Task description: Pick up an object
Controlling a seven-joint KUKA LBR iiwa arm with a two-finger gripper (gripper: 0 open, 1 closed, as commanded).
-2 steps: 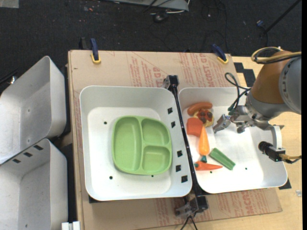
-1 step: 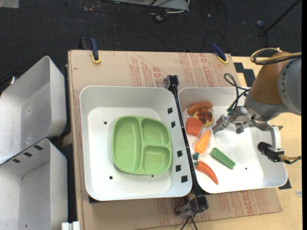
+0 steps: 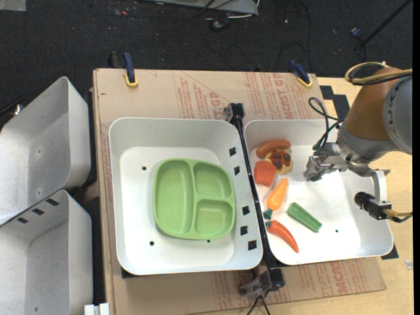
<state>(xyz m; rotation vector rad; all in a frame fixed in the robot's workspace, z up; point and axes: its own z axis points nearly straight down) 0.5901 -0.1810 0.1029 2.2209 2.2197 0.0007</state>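
Right white bin (image 3: 367,241): arm's jaws (image 3: 315,170) low, aperture unclear.

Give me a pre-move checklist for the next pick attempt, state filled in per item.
1. Gripper is over the right bin, where the toys lie: ok.
2. Nothing between the fingers before descent: cannot tell, the wrist hides them.
3. Free-standing target available: ok, the green piece lies apart from its neighbours.
4. Gripper lined up over a target: not ok, it sits over bare floor to the right of the pizza slice.
5. Cluttered picks flagged: not ok, the orange carrot touches the red-orange block.
6. Left bin holds the green tray, away from the arm: ok.
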